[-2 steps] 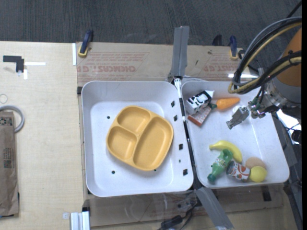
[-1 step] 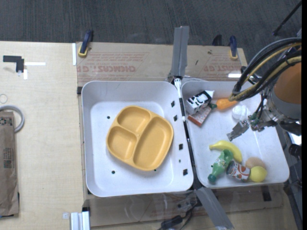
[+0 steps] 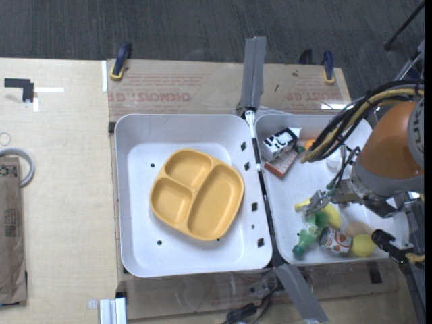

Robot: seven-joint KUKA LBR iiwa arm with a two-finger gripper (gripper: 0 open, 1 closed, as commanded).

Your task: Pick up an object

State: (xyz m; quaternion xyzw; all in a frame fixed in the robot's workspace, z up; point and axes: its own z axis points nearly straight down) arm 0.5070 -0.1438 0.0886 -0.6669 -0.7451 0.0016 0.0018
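Two shallow white bins sit side by side; the left bin [image 3: 128, 181] holds one yellow three-compartment plastic plate [image 3: 196, 193]; the right bin [image 3: 283, 120] holds several small items, among them one yellow lemon-shaped toy [image 3: 329, 217] just beside the gripper [image 3: 316, 205]; one green bottle [image 3: 304, 241] lies below.

The arm [image 3: 395, 147] covers the right bin's [image 3: 283, 201] far right part. The brown paper bag [image 3: 11, 228] is cut off at the left edge. The gripper's state is unclear.
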